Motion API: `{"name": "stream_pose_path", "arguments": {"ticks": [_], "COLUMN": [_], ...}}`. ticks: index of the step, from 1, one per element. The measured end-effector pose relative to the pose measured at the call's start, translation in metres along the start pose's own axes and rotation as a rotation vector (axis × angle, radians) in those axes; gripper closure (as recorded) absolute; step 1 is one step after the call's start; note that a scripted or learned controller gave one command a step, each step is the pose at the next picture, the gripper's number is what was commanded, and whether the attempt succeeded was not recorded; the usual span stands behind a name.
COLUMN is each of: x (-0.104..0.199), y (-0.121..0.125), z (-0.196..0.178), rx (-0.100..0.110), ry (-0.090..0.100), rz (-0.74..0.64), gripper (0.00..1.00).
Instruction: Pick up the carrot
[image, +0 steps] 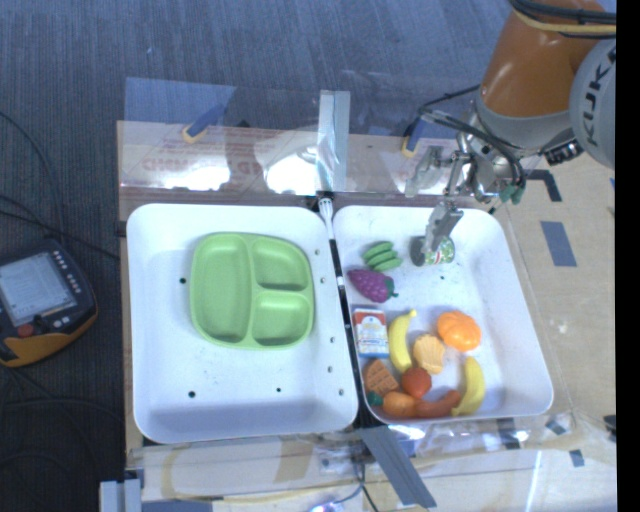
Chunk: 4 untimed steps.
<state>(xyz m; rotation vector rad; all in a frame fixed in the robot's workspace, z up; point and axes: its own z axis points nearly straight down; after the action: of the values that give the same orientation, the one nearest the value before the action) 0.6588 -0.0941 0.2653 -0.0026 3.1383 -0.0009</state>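
Green divided plate (252, 290) in left bin (160, 400); grapes (370, 284), 2 bananas (400, 340) in right bin (520, 330).

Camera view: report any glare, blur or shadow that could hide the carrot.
Camera view: strong glare on the clear sheet behind the bins; the hand looks slightly blurred; soft, even light in the right bin; the carrot sits unshadowed among crowded toys at the near edge.

Glossy white plastic is showing in both bins (150, 400), catching glare along the rims. Left of the metal gripper (437, 245), the green divided plate (252, 290) is looking smooth and matt. Nearer the camera than the gripper, toy foods, the carrot (437, 406) among them, are showing smooth plastic skins. The bench (560, 300) is looking like bare wood.
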Motion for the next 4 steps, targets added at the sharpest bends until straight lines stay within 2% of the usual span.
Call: {"name": "stream_pose_path", "arguments": {"ticks": [1, 2, 3, 4], "x": [0.074, 0.126, 0.123, 0.12], "y": [-0.016, -0.076, -0.075, -0.067], "z": [0.155, 0.174, 0.163, 0.113], "rx": [-0.003, 0.003, 0.006, 0.0], "ry": [0.011, -0.008, -0.015, -0.002], "rz": [-0.191, -0.261, -0.262, -0.058], "gripper": [0.0, 0.0, 1.0, 1.0]}}
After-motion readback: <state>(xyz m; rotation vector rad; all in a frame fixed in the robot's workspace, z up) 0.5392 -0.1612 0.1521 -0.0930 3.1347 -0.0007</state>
